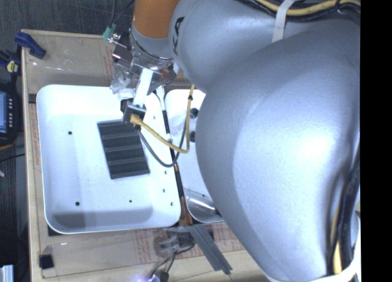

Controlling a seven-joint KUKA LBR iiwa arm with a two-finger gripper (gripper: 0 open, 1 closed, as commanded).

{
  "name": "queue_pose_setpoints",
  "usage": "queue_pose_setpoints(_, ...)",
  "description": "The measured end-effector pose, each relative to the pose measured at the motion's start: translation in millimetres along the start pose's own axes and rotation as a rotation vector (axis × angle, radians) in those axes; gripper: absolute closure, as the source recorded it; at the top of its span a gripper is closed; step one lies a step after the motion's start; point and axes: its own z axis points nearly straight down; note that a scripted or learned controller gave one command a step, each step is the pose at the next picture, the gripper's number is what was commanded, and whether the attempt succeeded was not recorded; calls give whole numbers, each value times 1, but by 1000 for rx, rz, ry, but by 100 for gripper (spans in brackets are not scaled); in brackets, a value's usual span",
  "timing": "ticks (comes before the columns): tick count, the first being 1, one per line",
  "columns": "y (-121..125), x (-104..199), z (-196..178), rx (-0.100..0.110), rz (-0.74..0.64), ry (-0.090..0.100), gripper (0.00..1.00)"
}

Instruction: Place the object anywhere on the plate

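— How much room is there along the edges?

— The left bin (61,176) has plenty. Its left and near sides are bare white floor, with three small dark dots showing on it. One dark ribbed slab (123,149) lies flat near the bin's middle, well apart from the left and near walls, with its long side running near to far at a slight slant.

— And the tool?

— The gripper (124,83) hangs over the far part of the left bin, just beyond the slab's far right corner. I cannot tell whether it is released or clenched, and nothing I can make out is in it.

— Count things for me.

— Two bins, one slab, one arm (275,127). A blue clamp (28,44) sits at the far left corner of the bench (73,60).

— What is hidden?

— Most of the right bin (176,104). The arm covers it, leaving a narrow strip along its left wall. A shiny grey patch (202,205) at that bin's near left corner is too unclear to name.
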Motion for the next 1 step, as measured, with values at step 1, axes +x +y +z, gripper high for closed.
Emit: queue_pose_setpoints(1,0,0,0,1,0,-1,0)
